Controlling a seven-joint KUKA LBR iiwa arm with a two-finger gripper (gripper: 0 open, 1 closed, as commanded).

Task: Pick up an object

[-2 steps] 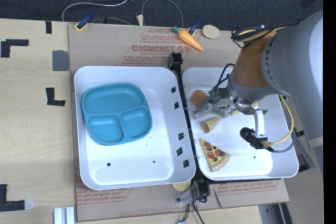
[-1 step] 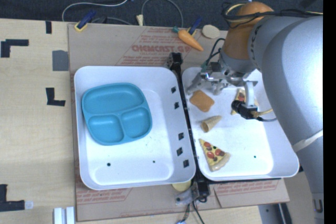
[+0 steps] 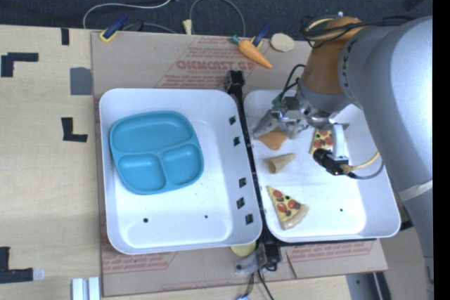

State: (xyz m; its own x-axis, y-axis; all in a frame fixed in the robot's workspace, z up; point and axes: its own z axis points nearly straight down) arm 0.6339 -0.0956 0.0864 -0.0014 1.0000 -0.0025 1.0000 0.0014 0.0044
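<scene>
In the right bin [image 3: 365, 221] lie a toy pizza slice [image 3: 286, 206] near the front, a tan cone-shaped piece [image 3: 280, 162] in the middle, a brown bread-like piece [image 3: 273, 141] at the back left, and a second pizza slice [image 3: 323, 140] partly under the arm. My gripper [image 3: 280, 125] hangs low over the back left of this bin, just above the brown piece and touching or almost touching it. Nothing is visibly held.
The left bin [image 3: 119, 221] holds a blue divided plate [image 3: 156, 151]. A toy carrot [image 3: 254, 54] and a pale round piece [image 3: 283, 43] lie on the cardboard behind the bins. A black divider [image 3: 242, 151] runs between the bins. The bulky arm [image 3: 394, 102] covers the right bin's right side.
</scene>
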